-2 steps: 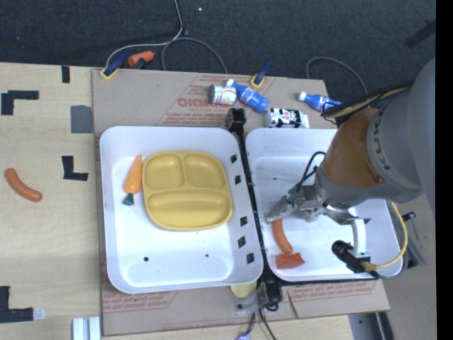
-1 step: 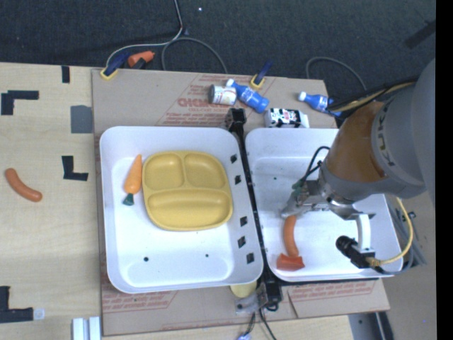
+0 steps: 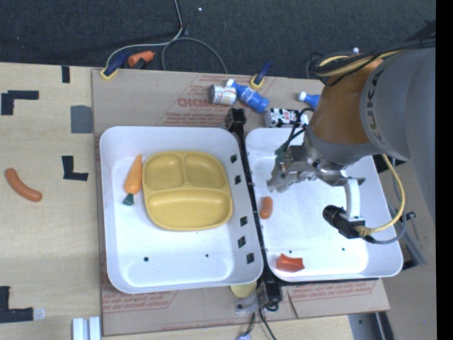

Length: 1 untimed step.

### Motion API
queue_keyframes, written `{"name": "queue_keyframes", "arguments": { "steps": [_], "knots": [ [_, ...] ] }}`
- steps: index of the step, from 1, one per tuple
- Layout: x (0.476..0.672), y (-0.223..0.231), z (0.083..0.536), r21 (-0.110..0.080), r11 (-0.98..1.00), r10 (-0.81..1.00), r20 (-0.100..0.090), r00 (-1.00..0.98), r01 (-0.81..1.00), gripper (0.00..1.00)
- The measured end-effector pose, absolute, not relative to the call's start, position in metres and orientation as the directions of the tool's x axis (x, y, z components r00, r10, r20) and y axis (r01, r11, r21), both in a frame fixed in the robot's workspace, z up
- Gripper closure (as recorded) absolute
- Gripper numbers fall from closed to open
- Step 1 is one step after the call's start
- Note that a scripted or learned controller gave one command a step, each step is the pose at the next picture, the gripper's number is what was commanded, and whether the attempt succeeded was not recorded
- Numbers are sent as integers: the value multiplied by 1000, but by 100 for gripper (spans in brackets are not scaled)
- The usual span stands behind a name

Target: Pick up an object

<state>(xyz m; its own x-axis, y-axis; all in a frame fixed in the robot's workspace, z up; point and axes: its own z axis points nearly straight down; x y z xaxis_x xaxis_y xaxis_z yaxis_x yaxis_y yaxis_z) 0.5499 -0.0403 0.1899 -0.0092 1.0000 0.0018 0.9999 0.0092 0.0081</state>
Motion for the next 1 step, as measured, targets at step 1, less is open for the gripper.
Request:
{"name": "queue_keyframes", "arguments": {
  "steps": [1],
  "knots": [
    [547,-45,184,-1,2,1000,0,-2,1000,0]
  ]
}}
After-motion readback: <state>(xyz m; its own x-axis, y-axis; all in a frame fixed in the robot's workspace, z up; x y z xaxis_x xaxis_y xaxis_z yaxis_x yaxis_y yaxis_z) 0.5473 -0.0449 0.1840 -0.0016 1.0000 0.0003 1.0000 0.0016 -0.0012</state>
